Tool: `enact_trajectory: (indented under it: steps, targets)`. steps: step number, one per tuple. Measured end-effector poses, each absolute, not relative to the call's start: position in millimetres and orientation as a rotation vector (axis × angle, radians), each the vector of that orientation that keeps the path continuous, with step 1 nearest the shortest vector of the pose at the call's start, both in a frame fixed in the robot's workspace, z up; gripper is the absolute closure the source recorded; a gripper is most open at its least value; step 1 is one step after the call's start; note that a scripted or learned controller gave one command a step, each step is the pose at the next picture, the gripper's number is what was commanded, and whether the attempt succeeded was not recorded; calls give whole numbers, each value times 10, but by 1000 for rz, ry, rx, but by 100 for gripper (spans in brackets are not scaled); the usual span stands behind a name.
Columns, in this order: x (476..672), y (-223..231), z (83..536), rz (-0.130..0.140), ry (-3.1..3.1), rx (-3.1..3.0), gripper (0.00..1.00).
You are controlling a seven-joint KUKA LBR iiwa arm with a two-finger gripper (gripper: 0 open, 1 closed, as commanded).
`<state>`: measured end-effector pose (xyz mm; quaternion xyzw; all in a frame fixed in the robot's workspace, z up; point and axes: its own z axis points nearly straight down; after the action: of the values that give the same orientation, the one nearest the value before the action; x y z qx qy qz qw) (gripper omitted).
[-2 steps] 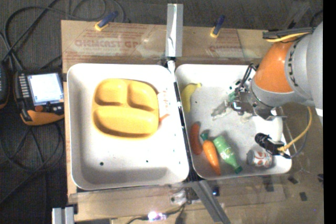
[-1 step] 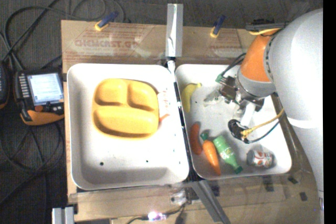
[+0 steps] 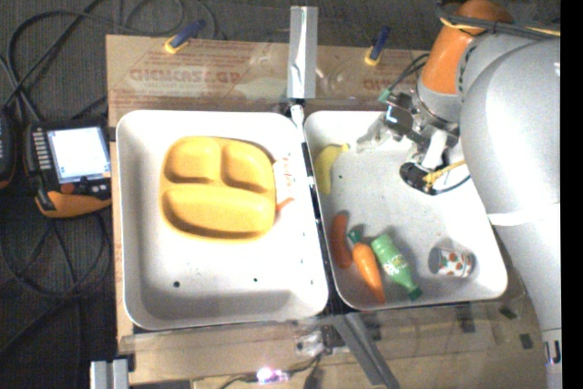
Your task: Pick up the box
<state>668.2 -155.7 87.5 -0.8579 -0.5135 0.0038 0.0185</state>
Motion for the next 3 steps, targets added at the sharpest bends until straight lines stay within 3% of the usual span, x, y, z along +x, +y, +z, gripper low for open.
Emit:
enact_trajectory:
  steps: [1,2,3]
  targets:
    - [6414,-1726,889,-21,-1588,-2689,0]
    - [5997,-1794,920,-40,-1455,-2749,0]
    - [5259,-2017,927,-31,-1416,-2801,0]
